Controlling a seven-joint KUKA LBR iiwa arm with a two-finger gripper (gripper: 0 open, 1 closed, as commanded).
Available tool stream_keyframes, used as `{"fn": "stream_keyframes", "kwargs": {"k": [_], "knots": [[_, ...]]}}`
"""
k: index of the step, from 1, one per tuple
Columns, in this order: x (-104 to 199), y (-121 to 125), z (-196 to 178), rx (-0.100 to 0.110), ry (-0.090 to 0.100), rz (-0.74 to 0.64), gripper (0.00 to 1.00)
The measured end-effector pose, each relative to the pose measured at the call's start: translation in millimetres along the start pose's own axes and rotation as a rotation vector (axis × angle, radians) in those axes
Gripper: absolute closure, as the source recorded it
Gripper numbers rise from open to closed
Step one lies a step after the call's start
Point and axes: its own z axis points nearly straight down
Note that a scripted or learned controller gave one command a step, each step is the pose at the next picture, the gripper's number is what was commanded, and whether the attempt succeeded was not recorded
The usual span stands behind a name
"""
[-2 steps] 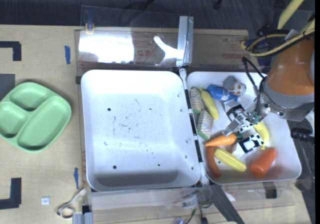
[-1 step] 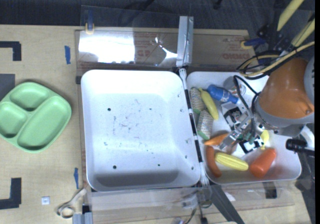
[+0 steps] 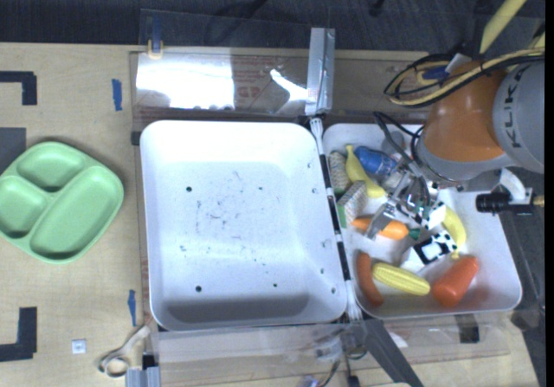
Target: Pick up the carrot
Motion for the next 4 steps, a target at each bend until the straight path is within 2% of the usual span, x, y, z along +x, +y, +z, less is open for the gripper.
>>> {"fn": "stream_keyframes", "kwargs": {"k": [1,2,3,4], "knots": [[-1.7,1.1,-12.1,-0.005,-0.005,0.002,1.0],[3.6,-20.9,-130.5,0.001,0.003,-0.048,1.0],[3.5,-21.2,-130.4,0.001,0.003,-0.047,0.0],[48.3,-11.6,-45.5,0.003,0.006,0.146,0.0]]}}
